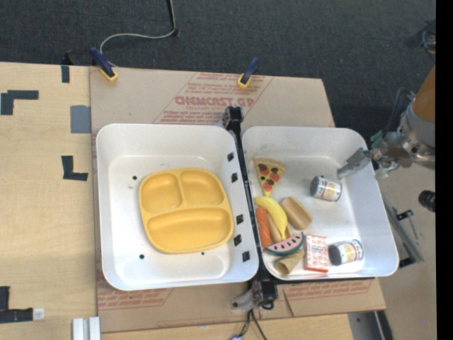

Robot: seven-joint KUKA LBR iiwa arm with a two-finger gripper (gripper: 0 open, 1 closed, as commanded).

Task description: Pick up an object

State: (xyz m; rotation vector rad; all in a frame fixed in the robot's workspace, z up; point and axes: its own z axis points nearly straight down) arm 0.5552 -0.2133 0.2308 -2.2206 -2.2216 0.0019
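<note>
1. Tool, a slim grey two-finger end on the grey arm, reaches in from the right over the right white bin's upper right corner; whether it stands apart or together cannot be told, and nothing is seen held in it.
2. Closest to the tool is a small round tin can with a pale label, lying on its side on the bare bin floor, just beside the tool's tip but apart from it.
3. That can looks rigid and light, yet smooth and free to roll; a grip across its curved body, squarely at mid-length, would likely suit best.
4. A second, darker can lies near the bin's lower right corner, touching a red-and-white box.
5. Toy foods crowd the bin's left side: a pizza slice, a yellow banana, a hot dog bun and a watermelon wedge.
6. Left bin carries a yellow divided plastic tray.
</note>
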